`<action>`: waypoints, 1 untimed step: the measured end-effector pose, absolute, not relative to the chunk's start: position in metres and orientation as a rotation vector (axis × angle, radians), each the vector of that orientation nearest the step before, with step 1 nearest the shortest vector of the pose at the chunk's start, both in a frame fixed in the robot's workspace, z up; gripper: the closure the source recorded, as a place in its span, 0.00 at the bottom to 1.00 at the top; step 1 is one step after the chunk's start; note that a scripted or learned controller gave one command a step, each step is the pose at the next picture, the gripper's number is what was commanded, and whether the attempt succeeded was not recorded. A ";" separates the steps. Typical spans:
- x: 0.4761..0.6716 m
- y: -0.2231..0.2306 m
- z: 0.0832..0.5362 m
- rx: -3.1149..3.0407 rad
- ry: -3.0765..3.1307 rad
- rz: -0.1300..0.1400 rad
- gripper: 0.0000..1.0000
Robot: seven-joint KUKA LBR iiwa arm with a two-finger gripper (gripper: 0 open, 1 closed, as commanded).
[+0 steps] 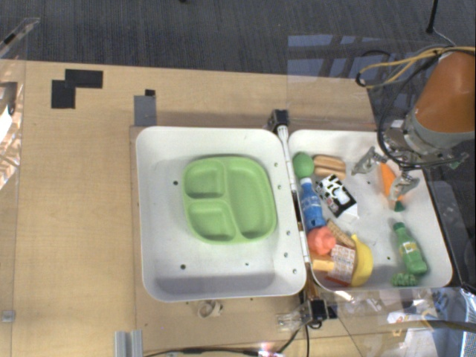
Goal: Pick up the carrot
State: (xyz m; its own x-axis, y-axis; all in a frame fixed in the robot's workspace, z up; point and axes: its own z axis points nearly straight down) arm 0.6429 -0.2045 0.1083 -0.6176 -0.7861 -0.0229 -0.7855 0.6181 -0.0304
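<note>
From above, you see the gripper (388,171) in the right bin (435,222), its fingers spread apart with the carrot (387,178) between them near the bin's back right; whether they grip it, you cannot tell.

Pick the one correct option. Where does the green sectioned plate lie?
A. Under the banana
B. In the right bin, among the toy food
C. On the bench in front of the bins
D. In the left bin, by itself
D: the green sectioned plate lies flat in the left bin, while the toy food, such as the banana, sits in the right bin.
</note>
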 end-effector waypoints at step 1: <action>0.653 -0.200 0.095 -1.555 2.702 -0.005 0.00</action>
State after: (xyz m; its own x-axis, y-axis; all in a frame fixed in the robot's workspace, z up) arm 0.6526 -0.2004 0.0950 -0.5021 -0.8646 -0.0189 -0.8645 0.5024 -0.0148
